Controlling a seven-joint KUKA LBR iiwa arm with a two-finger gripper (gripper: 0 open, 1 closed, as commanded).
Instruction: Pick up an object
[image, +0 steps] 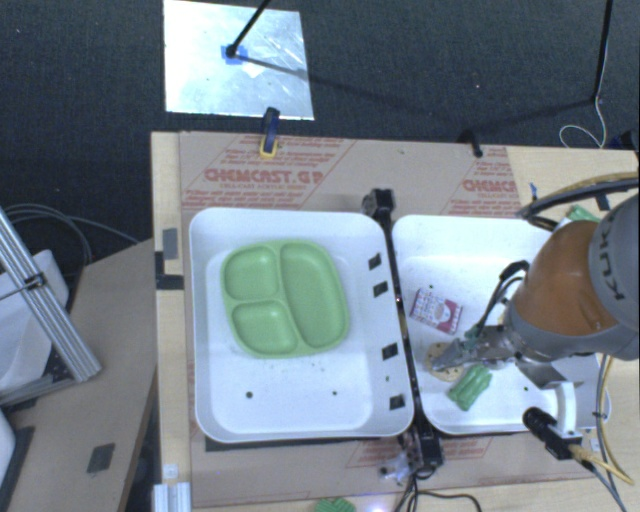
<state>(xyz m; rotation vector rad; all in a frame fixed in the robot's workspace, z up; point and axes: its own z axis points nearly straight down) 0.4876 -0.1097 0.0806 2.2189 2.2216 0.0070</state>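
Camera view: low in the right bin (430, 240), gripper (452, 358) down among small items, just beside a ridged green object (470, 387) and a pale, speckled round piece (440, 352); red-and-white packet (437, 310) lying flat nearby. Cannot tell the gripper's opening; nothing seen between it. Judged as early: no lift yet, grasp and raise still to come. Left bin (210, 400) smooth white plastic, holding a glossy green divided tray (284, 298), three compartments, rounded corners. Tabletop (330, 170) of brown printed cardboard.

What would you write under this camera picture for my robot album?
Robot arm reaches into the right bin, gripper low beside a green object; green divided tray sits in the left bin.
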